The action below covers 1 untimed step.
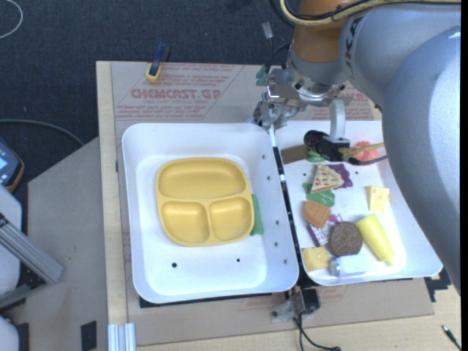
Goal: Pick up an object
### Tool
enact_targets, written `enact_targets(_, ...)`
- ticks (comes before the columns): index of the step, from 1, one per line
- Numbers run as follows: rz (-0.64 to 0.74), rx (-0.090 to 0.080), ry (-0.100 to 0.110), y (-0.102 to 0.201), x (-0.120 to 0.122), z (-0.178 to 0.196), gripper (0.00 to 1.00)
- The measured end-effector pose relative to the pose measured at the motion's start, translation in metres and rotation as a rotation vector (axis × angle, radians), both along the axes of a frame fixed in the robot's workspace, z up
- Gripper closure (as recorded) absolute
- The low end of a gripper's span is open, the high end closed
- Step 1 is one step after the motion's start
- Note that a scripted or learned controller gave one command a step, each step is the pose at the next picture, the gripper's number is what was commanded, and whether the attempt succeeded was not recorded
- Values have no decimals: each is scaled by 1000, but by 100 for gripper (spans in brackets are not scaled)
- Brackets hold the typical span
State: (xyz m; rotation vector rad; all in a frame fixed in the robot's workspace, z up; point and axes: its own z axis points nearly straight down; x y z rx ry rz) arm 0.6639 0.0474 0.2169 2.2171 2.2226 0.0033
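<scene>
Above bins' shared rim [278, 168], far end: pincer [269, 115] (grip state unclear); yellow tray [205, 199] well apart.

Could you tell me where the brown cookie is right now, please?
The cookie lies in the right bin, near its front edge, just left of the yellow cone and above a yellow block.

Robotics lab test bench, industrial arm [409, 86] over two white bins [139, 196] on a printed board [175, 93], loose cables [14, 13] across dark carpet, aluminium framing [29, 251] alongside
</scene>
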Motion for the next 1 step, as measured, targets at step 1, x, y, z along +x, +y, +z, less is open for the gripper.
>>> enact_targets(1,-3,-1,6,-7,-16,3,100)
